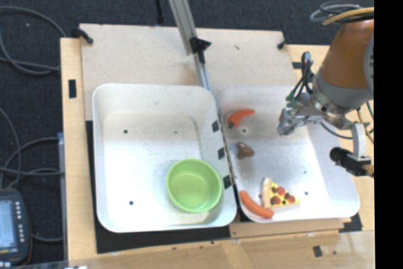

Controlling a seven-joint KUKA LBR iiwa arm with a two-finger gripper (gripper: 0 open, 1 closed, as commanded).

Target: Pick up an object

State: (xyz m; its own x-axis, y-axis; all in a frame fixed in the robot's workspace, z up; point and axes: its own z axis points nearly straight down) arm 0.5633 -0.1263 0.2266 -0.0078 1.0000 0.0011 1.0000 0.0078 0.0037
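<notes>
1. The arm (349,66) reaches in from the right and hangs over the right bin (327,192), toward its upper right part.
2. The gripper (288,125) points down and to the left, above bare bin floor. Nothing is visible between its tips, so no object is held. Whether it is open or closed, I cannot tell; the tips are too small and blurred.
3. The right bin holds 4 candidates. A carrot (240,116) lies near the upper left corner, just beside the divider between the bins. A small brown lump (245,150) sits below it, apart from it. A pizza slice (277,194) lies near the front edge, and a sausage (255,204) lies just left of it, close to or touching it; I cannot tell which.
4. The left bin (126,116) holds a green bowl (194,184) near its lower right corner.
5. Progress, as I judge it: the pick is not yet done. Every object rests on a bin floor, and the gripper is well apart from all of them.
6. What is left: choose 1 object, move over it, descend, close on it and lift. The carrot and brown lump are nearest, both to the gripper's left.
7. Risk: the carrot lies close to the bin wall, which could crowd a grasp.
</notes>
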